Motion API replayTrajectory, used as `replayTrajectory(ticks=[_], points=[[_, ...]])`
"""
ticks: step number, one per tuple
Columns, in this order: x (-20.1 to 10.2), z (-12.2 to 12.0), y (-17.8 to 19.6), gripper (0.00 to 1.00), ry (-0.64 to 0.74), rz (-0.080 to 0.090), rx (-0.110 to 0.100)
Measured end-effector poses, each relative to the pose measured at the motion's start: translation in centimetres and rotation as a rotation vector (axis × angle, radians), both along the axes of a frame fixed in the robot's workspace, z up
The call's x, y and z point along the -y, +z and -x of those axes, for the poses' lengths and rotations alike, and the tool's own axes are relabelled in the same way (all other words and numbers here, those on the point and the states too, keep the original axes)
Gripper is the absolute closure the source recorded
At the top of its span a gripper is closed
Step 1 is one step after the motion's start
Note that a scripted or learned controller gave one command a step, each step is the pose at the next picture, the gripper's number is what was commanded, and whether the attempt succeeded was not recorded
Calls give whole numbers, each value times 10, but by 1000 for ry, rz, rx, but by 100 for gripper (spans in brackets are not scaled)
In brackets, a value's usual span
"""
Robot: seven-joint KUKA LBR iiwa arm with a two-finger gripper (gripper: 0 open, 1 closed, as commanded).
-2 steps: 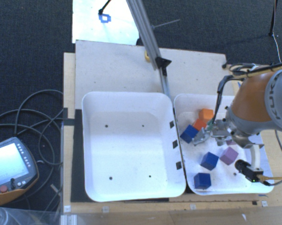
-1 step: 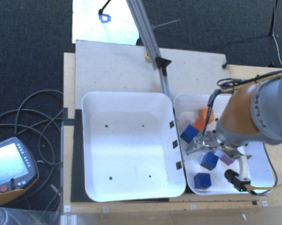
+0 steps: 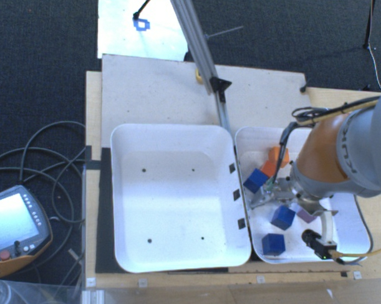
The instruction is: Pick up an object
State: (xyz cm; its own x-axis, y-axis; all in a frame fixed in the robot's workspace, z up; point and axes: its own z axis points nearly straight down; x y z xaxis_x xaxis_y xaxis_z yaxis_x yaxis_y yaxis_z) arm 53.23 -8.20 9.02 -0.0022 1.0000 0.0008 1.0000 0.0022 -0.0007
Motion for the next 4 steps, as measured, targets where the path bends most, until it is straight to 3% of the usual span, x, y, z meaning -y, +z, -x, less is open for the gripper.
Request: replayTrajectory(ticks=[1, 4], points=[[0, -1, 11, 100, 1, 0, 4], [13, -9, 154, 100, 2, 2, 7]])
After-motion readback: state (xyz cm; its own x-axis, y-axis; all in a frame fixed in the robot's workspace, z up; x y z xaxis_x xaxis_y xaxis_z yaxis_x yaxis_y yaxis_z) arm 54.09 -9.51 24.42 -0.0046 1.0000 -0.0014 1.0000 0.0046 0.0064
